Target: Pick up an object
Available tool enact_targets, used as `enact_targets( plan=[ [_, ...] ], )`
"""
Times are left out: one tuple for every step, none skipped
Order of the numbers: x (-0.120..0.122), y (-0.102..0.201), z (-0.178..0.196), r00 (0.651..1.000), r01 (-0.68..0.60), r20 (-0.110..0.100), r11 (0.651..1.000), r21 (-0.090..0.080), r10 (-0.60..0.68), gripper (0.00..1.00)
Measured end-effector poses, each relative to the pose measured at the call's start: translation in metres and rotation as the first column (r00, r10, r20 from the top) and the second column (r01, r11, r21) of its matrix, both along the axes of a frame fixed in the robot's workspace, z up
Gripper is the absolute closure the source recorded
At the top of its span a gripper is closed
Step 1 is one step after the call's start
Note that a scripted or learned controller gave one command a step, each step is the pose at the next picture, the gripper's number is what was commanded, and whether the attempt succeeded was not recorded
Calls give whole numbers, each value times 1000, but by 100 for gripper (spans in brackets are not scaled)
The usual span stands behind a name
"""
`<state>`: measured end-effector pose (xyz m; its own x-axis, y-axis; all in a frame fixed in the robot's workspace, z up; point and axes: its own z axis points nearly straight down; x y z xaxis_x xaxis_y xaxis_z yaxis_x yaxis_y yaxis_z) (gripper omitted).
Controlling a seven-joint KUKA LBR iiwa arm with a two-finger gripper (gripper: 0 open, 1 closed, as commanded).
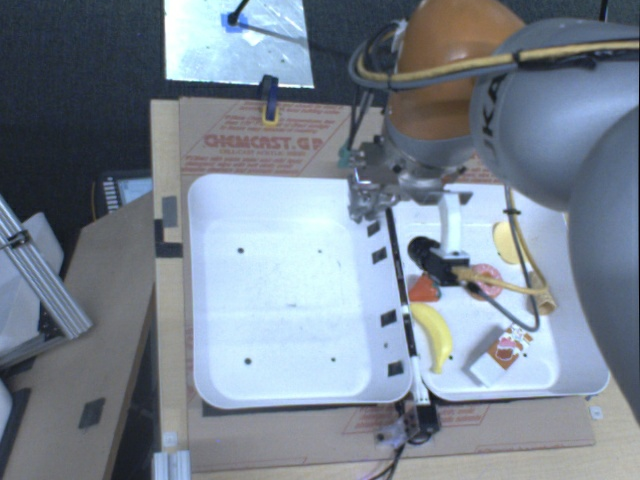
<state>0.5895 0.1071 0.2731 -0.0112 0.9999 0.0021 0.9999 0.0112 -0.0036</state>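
My gripper (pixel 363 204) hangs over the far end of the divider between the two bins, under the orange wrist band. In the right bin (pixel 560 373) lie a yellow banana (pixel 433 334), a small red piece (pixel 425 289), a round red and pink item (pixel 488 277), a yellow disc (pixel 506 242) partly behind the cable, and a small white box with a red print (pixel 504 353). All of these lie nearer the front than the gripper and apart from it. Nothing shows between the gripper's tips.
The left bin (pixel 200 268) stands beside the right one, with a row of black clips (pixel 388 317) along the shared divider. Brown cardboard (pixel 260 140) lies under both bins. A shiny metal sheet (pixel 238 28) sits behind them, and a metal rail (pixel 40 278) stands at far left.
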Motion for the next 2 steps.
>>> enact_targets(
  plan=[
    [-69,45,67,1000,0,8,1000,2,0,100],
    [-17,33,78,1000,12,9,1000,-2,-12,100]
  ],
)
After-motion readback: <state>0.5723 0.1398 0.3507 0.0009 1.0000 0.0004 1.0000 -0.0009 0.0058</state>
